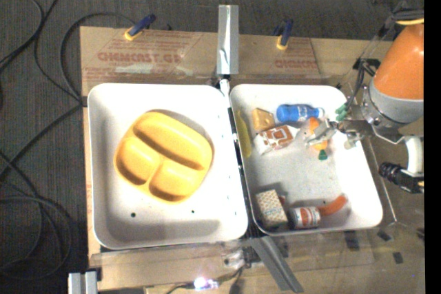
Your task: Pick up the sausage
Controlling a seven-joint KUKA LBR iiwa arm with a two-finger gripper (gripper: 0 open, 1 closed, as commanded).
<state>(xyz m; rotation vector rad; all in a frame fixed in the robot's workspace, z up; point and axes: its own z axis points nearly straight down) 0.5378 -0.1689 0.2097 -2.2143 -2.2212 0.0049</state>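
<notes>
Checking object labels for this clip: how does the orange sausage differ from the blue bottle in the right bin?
The curved orange sausage lies near the front edge of the right white bin, while the blue plastic bottle lies near its back edge. The sausage is thin and bent; the bottle is thicker and straight. The sausage is one colour; the bottle has a white cap end. Both lie on their sides, clear of the gripper.
</notes>
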